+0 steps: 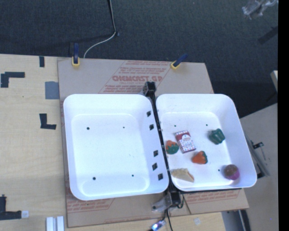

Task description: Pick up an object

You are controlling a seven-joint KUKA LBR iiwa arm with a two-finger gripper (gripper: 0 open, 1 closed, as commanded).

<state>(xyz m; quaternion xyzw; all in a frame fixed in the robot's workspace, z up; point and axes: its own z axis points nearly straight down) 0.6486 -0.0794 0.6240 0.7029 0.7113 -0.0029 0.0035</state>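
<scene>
From the overhead camera view, the bench carries 2 shallow white bins side by side on a brown board. The left bin has nothing to grasp in it; the right bin holds all the candidates for the task.

The pick looks not yet begun — every object lies flat on the bin floor. At the far top right corner a pale, blurred shape may be part of the arm or its tool, but it is too small and smeared to be sure, so I cannot tell whether the tool is spread or pressed together.

Counted, the right bin holds 6 things: 1 red-and-white card packet near the middle, 1 orange-and-green toy touching or just beside its left edge, 1 orange-red toy just below and right of the packet, 1 dark green toy near the right wall, 1 purplish round toy in the near right corner, and 1 tan wedge close to the near wall.

As a judgement, the next move calls for bringing the tool over the right bin and choosing a target with room around it — the dark green toy or the purplish round one stand apart from their neighbours, though the latter sits close to the wall.
</scene>
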